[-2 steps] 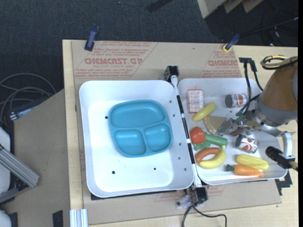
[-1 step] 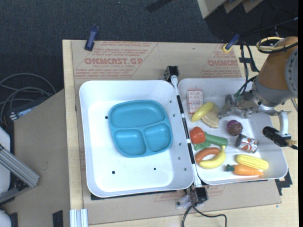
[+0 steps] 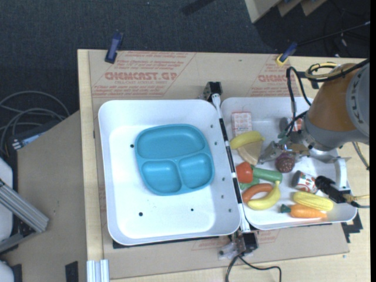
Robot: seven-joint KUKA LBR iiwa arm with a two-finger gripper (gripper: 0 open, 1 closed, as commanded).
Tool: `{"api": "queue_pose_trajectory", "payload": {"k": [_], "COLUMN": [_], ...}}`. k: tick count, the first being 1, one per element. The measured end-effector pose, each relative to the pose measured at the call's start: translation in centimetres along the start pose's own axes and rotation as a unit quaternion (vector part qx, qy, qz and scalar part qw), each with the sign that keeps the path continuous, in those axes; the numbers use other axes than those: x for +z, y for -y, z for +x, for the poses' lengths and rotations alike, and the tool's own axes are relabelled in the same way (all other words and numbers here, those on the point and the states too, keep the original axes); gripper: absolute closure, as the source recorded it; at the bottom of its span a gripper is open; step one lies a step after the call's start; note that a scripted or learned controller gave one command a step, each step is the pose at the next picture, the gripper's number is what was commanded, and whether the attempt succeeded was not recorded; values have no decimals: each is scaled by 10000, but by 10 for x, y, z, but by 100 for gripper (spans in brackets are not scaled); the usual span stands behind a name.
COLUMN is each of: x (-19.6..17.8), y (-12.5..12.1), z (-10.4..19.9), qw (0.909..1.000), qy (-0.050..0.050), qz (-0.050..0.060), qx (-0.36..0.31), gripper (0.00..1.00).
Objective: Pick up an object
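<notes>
Toy food (image 3: 264,197) crowds the right bin (image 3: 264,103), the smaller of two white bins side by side on a brown printed bench (image 3: 147,69). The left bin (image 3: 107,117) is the larger and holds a blue divided plate (image 3: 174,158) lying flat near its middle.

The grey arm (image 3: 336,111), orange-banded above the wrist, reaches in from the right and over the right bin. Its gripper (image 3: 285,148) hangs low among the pieces at the bin's middle, just above a dark red ball (image 3: 286,163). From this angle it cannot be told whether the claw is apart or together, or whether it touches the ball.

At the bin's near left, a yellow banana (image 3: 267,200) curls around an orange-red piece (image 3: 257,190). A second yellow piece (image 3: 247,138) lies farther back, touching a tan wedge (image 3: 251,154). Between them sit a green stick (image 3: 268,173) and a red tomato (image 3: 244,172), end to end. A corn cob (image 3: 313,201) and a carrot (image 3: 304,212) lie together at the near right edge, and a small red-and-white can (image 3: 304,183) is just behind them. A pink packet (image 3: 241,121) rests flat at the far left corner.
</notes>
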State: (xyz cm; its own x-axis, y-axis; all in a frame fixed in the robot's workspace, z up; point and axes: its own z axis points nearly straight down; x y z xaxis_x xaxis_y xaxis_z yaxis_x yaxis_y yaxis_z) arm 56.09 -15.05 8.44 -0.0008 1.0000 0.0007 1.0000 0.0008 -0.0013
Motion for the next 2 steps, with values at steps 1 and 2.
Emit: {"api": "queue_pose_trajectory", "payload": {"k": [1, 2], "x": [-12, -101], "y": [-1, -33], "z": [0, 63], "qw": [10000, 10000], "qy": [4, 1], "qz": [-25, -16], "qx": [4, -4], "gripper": [100, 100]}}
